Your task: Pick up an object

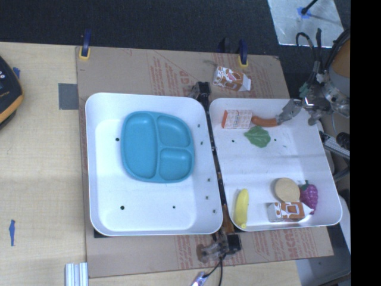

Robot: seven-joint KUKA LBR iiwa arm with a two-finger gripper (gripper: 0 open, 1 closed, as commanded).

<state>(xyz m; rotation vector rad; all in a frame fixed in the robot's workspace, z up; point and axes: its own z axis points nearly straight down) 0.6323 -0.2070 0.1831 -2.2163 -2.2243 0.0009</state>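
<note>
I see the end effector (290, 111) at the far right corner of the right bin (297, 165), its grey finger tip down beside the end of an orange carrot (265, 121); I cannot tell whether the fingers are spread or pressed together, nor whether they touch the carrot. The carrot lies along the bin's far side, just beside a small red-and-white carton (237, 119), with a green leaf (258, 137) near them. At the near side of that bin I see a yellow banana (241, 207), a tan bun (287, 189), purple grapes (309, 196) and another small carton (288, 211) close together. The left bin (107, 213) holds a blue divided plate (158, 146). On the bench (41, 159), beyond the bins, lies a red-and-white packet (231, 79).
</note>
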